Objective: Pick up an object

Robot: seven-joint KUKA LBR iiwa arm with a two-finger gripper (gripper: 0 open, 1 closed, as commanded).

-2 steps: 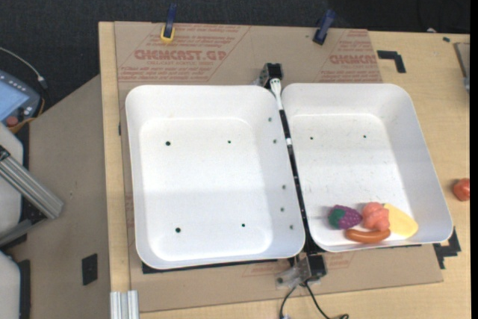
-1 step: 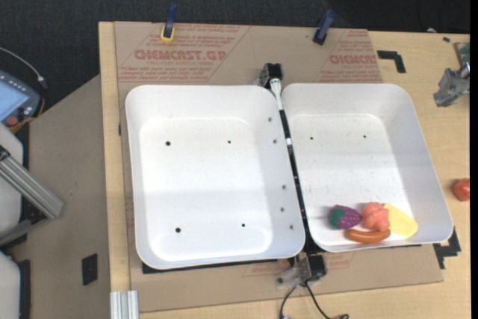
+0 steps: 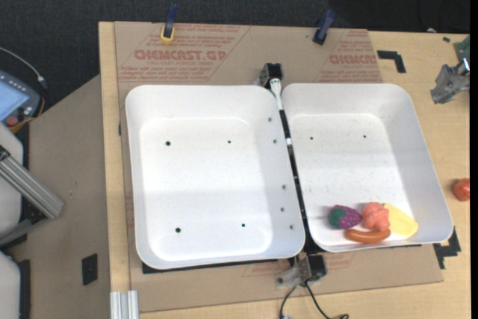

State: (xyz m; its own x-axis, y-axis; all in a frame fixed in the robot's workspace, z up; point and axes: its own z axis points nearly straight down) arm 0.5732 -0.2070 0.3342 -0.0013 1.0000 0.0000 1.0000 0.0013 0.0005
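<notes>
Nearest the camera, a cable and small fitting (image 3: 302, 273) sit at the front of the seam between the two bins, outside any likely path. Just beyond, the task's candidates are bunched in the near right corner of the right bin (image 3: 351, 108): a purple toy (image 3: 344, 217), a pink-orange toy (image 3: 376, 215) touching it, a yellow piece (image 3: 404, 223) against the right wall, and an orange sausage-shaped toy (image 3: 367, 235) lying along the front rim. The main risk, in my judgement, is this crowding: a descent on one item could catch its neighbour, push the pile into the corner, or strike the rim, since the sausage and the yellow piece have wall directly beside them. The purple toy has open floor on its left and far sides and looks the safest approach. A small orange object (image 3: 461, 190) lies on the bench outside the right bin, near the frame edge. Further back, the rest of the right bin floor offers free room for a descent, as does the left bin (image 3: 149, 160). The gripper (image 3: 450, 81) stands at the far right, outside the bin and well apart from the toys; whether it is open or closed cannot be told. Two blue clamps (image 3: 170, 17) hold the far bench edge
</notes>
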